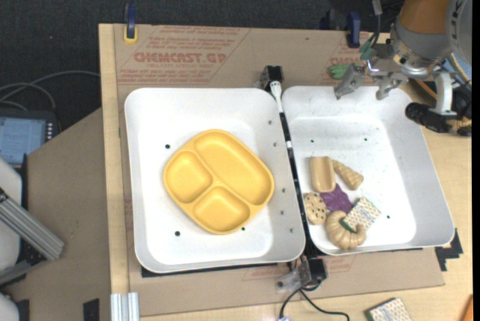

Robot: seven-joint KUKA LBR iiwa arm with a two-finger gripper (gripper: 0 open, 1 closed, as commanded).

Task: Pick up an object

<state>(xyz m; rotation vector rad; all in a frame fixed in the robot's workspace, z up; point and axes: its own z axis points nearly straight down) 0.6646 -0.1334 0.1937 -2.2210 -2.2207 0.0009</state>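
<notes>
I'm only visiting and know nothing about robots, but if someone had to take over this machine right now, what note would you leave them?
Gripper: open, holding nothing, poised over the far rim of the right bin.
Right bin: small toy foods bunched at its near left corner, among them a tan bread piece, a cookie, a purple piece and a small pumpkin.
Left bin: a yellow divided plate.
Done: nothing picked up yet.
Left: lower onto one object, close on it, lift.
</notes>
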